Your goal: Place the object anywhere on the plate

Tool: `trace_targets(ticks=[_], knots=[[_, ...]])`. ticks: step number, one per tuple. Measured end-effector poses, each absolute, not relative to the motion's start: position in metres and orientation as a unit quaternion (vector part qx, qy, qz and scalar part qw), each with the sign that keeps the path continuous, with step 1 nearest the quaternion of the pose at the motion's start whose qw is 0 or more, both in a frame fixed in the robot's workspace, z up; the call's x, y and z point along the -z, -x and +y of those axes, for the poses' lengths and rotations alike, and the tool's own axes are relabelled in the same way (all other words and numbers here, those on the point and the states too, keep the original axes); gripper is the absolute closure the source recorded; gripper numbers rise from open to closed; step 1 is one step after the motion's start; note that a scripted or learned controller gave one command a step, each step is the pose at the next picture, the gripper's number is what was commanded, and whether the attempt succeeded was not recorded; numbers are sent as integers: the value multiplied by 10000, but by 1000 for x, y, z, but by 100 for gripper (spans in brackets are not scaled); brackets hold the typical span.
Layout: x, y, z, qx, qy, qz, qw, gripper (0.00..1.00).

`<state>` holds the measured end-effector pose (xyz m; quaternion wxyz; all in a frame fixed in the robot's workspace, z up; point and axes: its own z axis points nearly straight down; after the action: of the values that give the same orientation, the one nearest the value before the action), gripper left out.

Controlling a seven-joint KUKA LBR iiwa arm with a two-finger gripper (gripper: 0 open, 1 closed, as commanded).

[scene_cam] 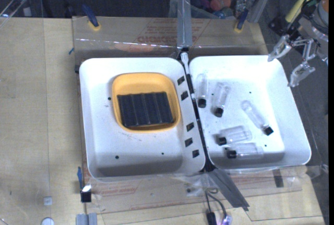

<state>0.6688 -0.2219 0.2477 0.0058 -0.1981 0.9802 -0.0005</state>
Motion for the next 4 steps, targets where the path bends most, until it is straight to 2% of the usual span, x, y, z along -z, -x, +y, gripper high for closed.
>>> trace_targets(ticks=[1,2,3,4], knots=[[-211,-668,-221,-14,3652,9309,25,0],[-191,-659,-222,-13,5261,8504,26,0],[-185,-668,-221,4,6487,7610,43,0],[-186,-664,-221,-1,7566,6539,37,0]])
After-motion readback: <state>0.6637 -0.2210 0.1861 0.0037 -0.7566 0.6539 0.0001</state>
